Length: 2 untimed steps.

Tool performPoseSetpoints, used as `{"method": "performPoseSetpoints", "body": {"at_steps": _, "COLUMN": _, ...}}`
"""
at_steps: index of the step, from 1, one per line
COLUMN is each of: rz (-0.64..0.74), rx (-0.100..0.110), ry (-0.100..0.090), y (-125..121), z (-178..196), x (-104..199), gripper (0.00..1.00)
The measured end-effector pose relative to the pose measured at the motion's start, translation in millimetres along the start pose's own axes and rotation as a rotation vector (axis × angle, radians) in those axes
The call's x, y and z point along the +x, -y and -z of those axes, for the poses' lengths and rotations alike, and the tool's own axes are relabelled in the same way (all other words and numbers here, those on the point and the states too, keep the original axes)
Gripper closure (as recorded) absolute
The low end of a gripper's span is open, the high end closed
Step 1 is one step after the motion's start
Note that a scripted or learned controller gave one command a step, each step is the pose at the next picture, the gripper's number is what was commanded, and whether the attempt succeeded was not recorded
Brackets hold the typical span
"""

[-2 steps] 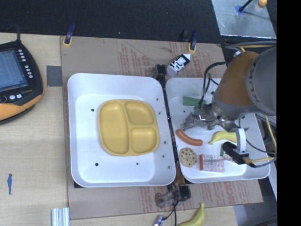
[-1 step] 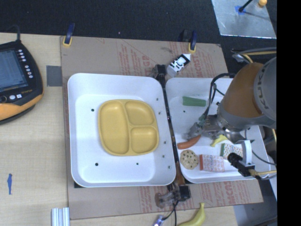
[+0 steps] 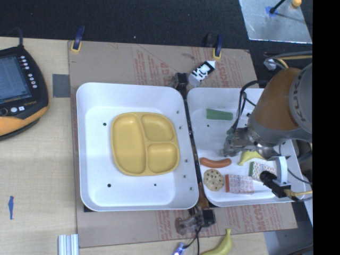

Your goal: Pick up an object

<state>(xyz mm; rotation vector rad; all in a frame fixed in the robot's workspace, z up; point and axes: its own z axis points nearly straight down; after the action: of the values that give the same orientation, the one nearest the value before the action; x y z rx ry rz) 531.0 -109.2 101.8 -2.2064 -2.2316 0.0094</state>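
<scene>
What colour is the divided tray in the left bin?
Yellow. The divided tray shows plainly in the camera view.

Faint red print repeats across the cardboard sheet (image 3: 159, 54) under the bins; too blurred to read.

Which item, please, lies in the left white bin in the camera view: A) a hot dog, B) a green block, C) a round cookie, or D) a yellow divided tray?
D: the yellow divided tray lies in the left bin, while the green block, hot dog and cookie lie in the right bin.
</scene>
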Motion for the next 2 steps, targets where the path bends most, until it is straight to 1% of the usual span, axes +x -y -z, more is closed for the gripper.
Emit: {"method": "performPoseSetpoints", "body": {"at_steps": 2, "rz": 0.008, "rx": 0.001, "ry": 0.004, "y": -1.0, "z": 20.5, "x": -2.1, "gripper": 1.0}}
